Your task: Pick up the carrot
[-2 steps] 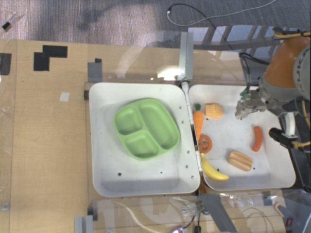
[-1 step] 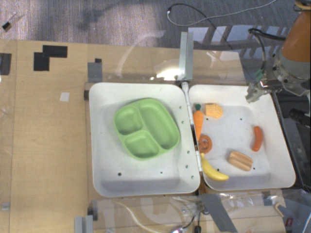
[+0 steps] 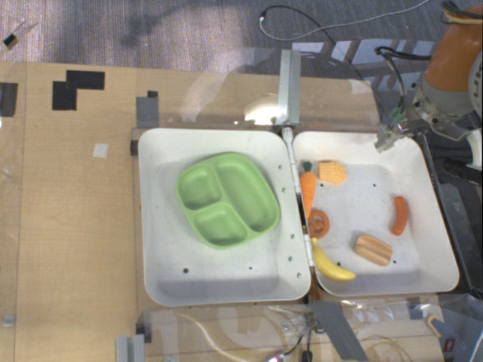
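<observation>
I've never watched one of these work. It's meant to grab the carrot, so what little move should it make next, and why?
Probably swing the gripper leftward across the right bin toward the carrot. The gripper sits at that bin's far right corner, while the carrot lies against the left wall beside the corn.

My arm [image 3: 456,66] shows orange above grey. The bins [image 3: 162,277] are white; the divided plate [image 3: 226,199] pale green, the carrot [image 3: 308,189] orange, the banana [image 3: 330,265] yellow, the sausage [image 3: 399,216] red-orange.
</observation>
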`<state>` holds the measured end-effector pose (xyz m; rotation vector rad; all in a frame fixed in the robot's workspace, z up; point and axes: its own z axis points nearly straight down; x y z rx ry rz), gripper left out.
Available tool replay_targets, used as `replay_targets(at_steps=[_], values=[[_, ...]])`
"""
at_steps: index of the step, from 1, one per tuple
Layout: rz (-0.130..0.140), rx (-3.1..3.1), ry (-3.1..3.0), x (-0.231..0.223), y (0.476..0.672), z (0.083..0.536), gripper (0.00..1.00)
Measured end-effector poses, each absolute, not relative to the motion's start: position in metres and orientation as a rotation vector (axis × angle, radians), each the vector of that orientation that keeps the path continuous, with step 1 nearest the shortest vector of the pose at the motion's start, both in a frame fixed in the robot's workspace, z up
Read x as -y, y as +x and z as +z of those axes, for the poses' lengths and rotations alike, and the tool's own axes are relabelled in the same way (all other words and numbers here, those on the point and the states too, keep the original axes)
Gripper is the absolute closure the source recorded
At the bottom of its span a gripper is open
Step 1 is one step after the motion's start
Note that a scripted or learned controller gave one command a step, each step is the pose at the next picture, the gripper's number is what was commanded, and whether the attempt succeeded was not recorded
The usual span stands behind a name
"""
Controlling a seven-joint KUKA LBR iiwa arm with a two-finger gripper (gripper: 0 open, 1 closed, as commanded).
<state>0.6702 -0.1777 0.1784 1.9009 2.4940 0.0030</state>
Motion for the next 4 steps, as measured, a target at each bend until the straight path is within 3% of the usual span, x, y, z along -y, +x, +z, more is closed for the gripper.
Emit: replay_targets(at_steps=[4], values=[[0.02, -2.486, 1.853, 0.175, 0.68, 0.234, 1.0]])
